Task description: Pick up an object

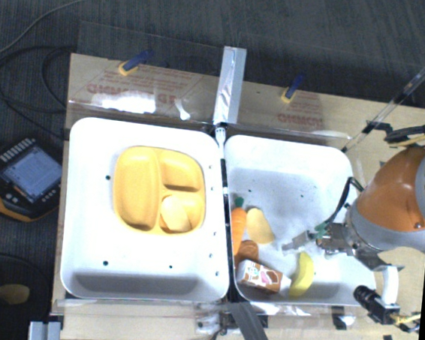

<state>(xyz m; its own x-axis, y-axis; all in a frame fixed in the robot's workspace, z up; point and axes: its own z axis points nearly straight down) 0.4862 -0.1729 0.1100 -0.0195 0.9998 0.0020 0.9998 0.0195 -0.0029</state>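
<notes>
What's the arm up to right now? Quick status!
Gripper low in right bin, nothing seen held. Banana just below it. Carrot and small carton close by.

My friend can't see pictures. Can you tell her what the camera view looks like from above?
A grey and orange robot arm reaches from the right into the right white bin, its pincer just above a banana. A carrot, a pale yellow piece of toy food and a small carton lie nearby. The left bin holds a yellow divided tray.

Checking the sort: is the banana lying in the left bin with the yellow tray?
No, the banana lies in the right bin.
</notes>
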